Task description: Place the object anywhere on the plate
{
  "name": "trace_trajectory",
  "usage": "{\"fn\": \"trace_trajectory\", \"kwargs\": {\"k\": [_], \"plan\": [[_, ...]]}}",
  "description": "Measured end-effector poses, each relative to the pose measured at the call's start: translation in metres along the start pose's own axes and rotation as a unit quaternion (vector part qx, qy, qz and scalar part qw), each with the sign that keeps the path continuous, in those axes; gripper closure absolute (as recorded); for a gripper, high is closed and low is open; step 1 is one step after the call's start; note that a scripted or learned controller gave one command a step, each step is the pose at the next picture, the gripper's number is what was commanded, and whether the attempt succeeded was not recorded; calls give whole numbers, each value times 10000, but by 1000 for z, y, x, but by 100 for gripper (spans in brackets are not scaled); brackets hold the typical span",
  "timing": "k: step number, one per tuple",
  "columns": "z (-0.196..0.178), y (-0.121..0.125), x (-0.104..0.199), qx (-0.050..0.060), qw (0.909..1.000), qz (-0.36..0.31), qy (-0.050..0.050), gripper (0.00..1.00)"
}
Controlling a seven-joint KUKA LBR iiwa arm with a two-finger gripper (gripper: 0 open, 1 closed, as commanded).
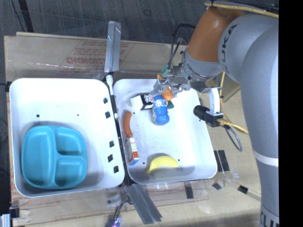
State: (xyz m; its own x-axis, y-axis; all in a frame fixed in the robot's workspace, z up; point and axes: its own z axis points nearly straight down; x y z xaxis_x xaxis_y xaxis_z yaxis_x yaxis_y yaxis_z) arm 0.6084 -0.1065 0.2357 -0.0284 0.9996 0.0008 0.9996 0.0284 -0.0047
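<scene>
Two shallow white bins sit side by side on the bench. The left bin (19, 98) holds a light blue plate (54, 156) with three compartments, lying in the bin's lower left part, and nothing rests on it.

The right bin (199, 145) holds several things. A blue bottle (160, 113) stands out near the upper middle of this bin, tilted, with its upper end under the gripper (163, 92). Just beside the bottle's top there is a small orange piece (167, 94), touching or nearly touching the gripper; it is too small to tell what it is. An orange carrot (127, 124) lies along the bin's left wall, and just below it a small tube with a red label (133, 150) also lies by that wall. A yellow banana (163, 163) lies near the bin's lower edge, well apart from the bottle.

The grey arm (251, 51) with its orange band (210, 32) reaches in from the right, and its wrist sits over the upper part of the right bin. The gripper is right above the bottle's top end. Its fingers are hidden among cables and small parts, so it cannot be told whether they are spread, closed, or clasping the bottle. The bottle is in the right bin, well apart from the plate in the left bin
</scene>
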Motion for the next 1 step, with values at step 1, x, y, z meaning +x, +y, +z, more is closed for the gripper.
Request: {"fn": "trace_trajectory", "kwargs": {"k": [1], "plan": [[34, -52, 92, 9, 9888, -1490, -1, 100]]}}
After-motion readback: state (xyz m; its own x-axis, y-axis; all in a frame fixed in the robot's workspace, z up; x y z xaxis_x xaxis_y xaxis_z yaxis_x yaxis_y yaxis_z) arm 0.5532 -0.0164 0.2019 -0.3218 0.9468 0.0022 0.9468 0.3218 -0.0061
